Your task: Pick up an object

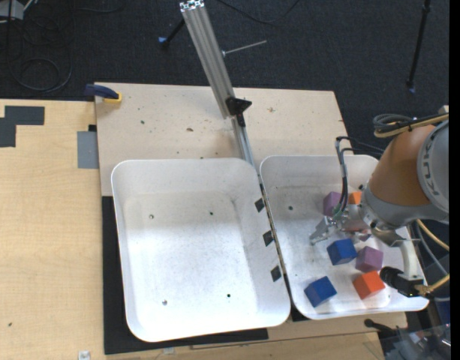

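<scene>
Tabletop (169,122) of pale speckled wood carries two shallow white plastic bins side by side. The left bin (139,201) is the larger-looking one in view; the right bin (297,182) holds all the loose pieces. A grey ribbed metal rail (211,55) slants from the far side down to the seam between the bins, with a black clamp partway along it.

From the right reaches the grey robot arm with its orange band (398,175), bent down over the right bin. Its metal claw (329,229) sits low among the blocks near the middle of that bin; whether its fingers are spread or pressed together cannot be told, and nothing can be seen between them.

Blocks, counted by colour: two blue foam cubes, one (341,251) just beside the claw on its near side and one (320,290) nearer still toward the bin's front rim; two purple cubes, one (332,201) just beyond the claw and one (370,258) right of the first blue cube; one orange-red cube (369,284) at the near right; and a small orange piece (355,198) partly hidden by the arm.

No readable writing or labels appear on any of them.
</scene>
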Controlling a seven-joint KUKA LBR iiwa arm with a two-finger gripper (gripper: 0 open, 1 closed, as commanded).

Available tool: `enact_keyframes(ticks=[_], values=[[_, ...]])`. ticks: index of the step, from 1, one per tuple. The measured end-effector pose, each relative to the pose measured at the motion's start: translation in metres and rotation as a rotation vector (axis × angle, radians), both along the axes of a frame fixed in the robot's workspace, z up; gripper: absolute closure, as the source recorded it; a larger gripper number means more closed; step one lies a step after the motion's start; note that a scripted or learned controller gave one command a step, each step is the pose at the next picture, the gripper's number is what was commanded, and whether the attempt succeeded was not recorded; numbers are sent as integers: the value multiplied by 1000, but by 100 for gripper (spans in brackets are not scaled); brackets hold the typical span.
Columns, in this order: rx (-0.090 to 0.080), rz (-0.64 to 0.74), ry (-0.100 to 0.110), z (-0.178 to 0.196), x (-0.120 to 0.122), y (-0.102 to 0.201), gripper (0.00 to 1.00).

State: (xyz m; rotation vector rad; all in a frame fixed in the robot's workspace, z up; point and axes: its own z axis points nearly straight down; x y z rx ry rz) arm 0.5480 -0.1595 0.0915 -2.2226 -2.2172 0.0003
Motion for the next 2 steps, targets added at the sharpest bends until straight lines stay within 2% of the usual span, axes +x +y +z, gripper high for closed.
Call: enact_keyframes(ticks=[1, 2], values=[[1, -7, 0, 10, 0, -1, 100], [-2, 0, -4, 65, -8, 4, 100]])
